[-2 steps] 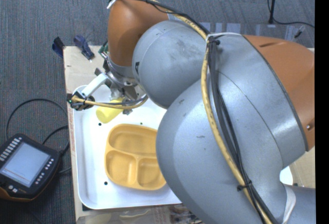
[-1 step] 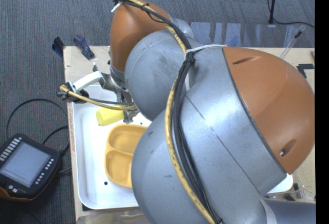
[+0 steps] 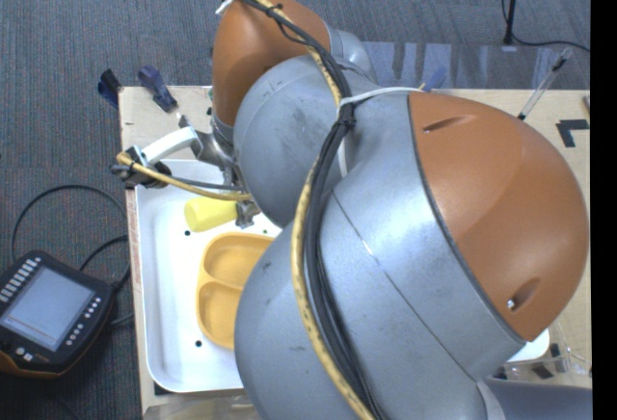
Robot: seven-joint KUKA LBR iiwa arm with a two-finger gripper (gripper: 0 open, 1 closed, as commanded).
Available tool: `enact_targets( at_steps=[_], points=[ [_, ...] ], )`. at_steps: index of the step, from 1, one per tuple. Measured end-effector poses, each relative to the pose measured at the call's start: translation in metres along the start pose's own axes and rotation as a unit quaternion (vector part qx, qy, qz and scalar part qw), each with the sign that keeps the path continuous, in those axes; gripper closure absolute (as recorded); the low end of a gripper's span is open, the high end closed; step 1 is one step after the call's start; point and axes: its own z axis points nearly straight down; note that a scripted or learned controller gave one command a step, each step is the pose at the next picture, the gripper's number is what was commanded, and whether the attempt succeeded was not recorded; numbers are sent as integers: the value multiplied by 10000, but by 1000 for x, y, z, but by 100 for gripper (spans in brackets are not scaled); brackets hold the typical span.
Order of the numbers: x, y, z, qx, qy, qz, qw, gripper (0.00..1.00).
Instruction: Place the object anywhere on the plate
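A pale yellow object (image 3: pixel 210 213) lies in the left white bin (image 3: pixel 159 293), just above an orange divided plate (image 3: pixel 231 285). The plate sits in the middle of that bin and its right part is hidden behind the arm. The big grey and orange arm (image 3: pixel 405 245) covers most of the view, reaching in from the right. Its wrist end hangs over the bin's top edge, right beside the yellow object. The gripper's fingers are hidden behind the wrist hardware and cables.
A yellow-black cable (image 3: pixel 164 175) loops from the wrist over the bin's upper left corner. Blue clamps (image 3: pixel 154 86) sit at the bench's far left corner. A teach pendant (image 3: pixel 43 312) lies on the floor to the left. The right bin is mostly hidden by the arm.
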Motion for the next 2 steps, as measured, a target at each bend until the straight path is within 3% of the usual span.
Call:
enact_targets(
  at_steps=[1, 2],
  points=[
    [13, -3, 87, -15, 54, -792, 9968, 100],
    [15, 6, 83, 2, 64, 627, 9980, 100]
  ],
)
